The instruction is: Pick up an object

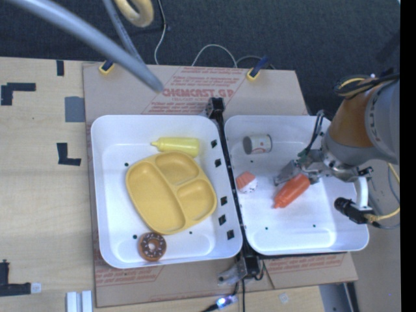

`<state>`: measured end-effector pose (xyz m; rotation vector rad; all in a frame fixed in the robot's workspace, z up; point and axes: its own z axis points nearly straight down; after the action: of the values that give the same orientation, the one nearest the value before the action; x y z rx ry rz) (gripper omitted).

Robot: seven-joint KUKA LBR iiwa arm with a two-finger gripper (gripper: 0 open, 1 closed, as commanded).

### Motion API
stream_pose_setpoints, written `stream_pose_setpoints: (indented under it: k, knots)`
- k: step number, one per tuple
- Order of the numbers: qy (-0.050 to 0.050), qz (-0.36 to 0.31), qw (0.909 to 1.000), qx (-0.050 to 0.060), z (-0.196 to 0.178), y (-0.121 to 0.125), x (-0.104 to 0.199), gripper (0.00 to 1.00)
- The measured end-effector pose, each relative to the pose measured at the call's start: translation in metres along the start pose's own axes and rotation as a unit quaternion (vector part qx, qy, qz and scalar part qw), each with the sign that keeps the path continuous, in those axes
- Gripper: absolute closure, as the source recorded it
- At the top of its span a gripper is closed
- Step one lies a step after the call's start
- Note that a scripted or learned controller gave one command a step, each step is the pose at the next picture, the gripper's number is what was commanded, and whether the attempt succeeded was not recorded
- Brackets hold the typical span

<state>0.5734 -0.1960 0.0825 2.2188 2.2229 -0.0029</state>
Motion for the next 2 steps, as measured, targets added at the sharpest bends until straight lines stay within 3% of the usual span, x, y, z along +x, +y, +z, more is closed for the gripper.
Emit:
stream_pose_setpoints:
  k: [1,2]
  knots:
    - [-0.001,0.000,1.0000,-0.002,-0.014,0.001,-0.001,1.00]
    - [0.000,0.000,1.0000,-0.002,-0.073,0.010,-0.006,1.00]
